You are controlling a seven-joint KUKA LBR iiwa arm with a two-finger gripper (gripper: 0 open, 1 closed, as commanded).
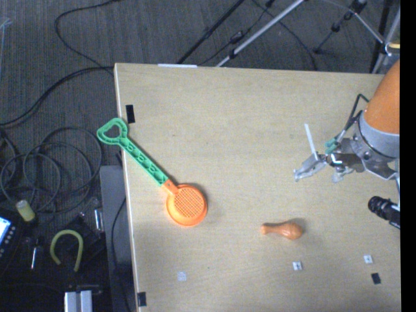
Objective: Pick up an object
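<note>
Arm: you see it reach in from the right, wrist low over the bench [260, 109].
Gripper [311, 153]: fingers spread, grasping nothing.
Objects: strainer [185, 203] well left; orange piece [285, 229] below the gripper.

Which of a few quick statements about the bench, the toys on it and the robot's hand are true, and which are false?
1. The strainer has an orange head and a green handle. True.
2. The hand is gripping the strainer. False: it is over bare bench, far to the strainer's right.
3. The small orange pear-shaped toy lies below the hand in the picture. True.
4. The pear-shaped toy touches the strainer. False: bare bench separates them.
5. The strainer's handle points toward the upper left. True.
</note>
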